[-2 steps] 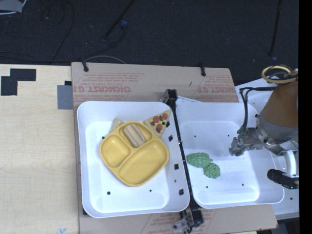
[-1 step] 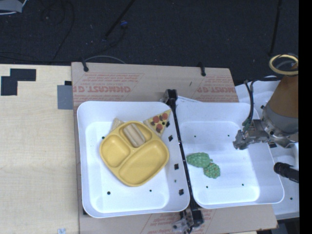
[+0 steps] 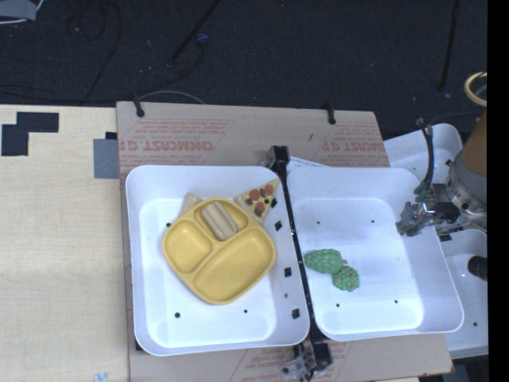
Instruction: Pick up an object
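Camera view shows the pincer (image 3: 413,217) at the right bin's (image 3: 374,325) right rim; whether it is open I cannot tell. The green toy (image 3: 332,267) lies low in this bin, well apart, so a descent from here risks hitting the rim.

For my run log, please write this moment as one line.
tool: right bin's right edge, holding nothing | green object: lying in right bin | yellow tray: left bin | pick: not done

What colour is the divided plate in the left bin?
Yellow. The divided plate shows plainly in the camera view, lying in the left bin.
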